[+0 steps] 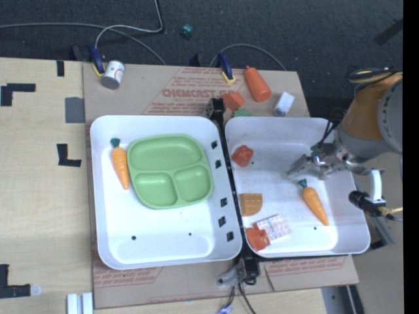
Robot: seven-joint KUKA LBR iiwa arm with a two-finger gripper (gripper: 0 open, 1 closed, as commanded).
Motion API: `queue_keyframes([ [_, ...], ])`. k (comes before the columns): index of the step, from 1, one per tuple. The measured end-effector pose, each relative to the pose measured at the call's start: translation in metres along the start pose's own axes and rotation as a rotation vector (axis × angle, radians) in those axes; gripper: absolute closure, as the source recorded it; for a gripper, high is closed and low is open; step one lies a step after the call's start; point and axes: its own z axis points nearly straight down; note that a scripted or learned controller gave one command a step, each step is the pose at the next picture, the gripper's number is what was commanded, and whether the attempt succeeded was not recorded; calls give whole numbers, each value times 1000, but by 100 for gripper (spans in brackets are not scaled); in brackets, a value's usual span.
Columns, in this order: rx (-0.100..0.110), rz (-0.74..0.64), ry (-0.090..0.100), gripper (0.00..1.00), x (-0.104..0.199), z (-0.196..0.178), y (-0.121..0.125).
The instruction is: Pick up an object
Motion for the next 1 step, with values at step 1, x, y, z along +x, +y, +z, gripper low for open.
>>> queue_keyframes([
  [1, -6, 0, -3, 0, 22, 0, -41],
])
